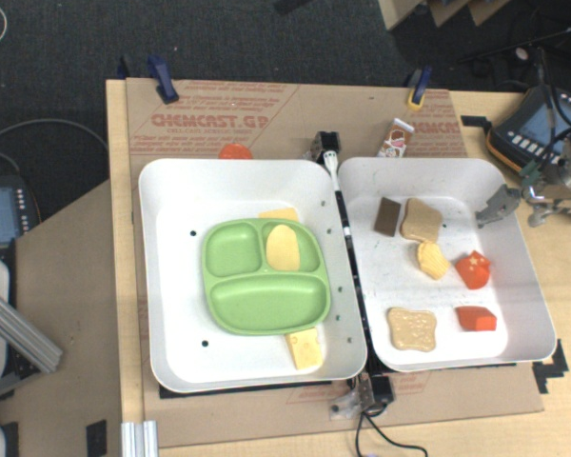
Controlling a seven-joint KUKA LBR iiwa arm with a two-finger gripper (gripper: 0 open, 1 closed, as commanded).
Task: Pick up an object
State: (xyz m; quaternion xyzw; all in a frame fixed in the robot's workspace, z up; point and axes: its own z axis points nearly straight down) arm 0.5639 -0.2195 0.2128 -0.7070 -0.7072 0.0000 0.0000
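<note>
End effector [500, 203] at the right bin's [533, 341] 2 o'clock rim, nothing in it; can't tell its grip state.

Right bin contents: brown block [388, 216] touching tan block [422, 221] at 11 o'clock, yellow piece [432, 260] mid-bin just below them, orange-red piece [473, 270] at 3, red block [476, 319] at 4, toast slice [412, 329] at 7. Left bin [162, 255]: green divided plate [262, 298] centered, yellow item [283, 247] in its 1 o'clock compartment, yellow wedge [305, 348] just off the plate at 5.

Blue clamps [163, 77] pin the cardboard sheet [266, 112]; small carton [396, 139] behind the bins.
</note>
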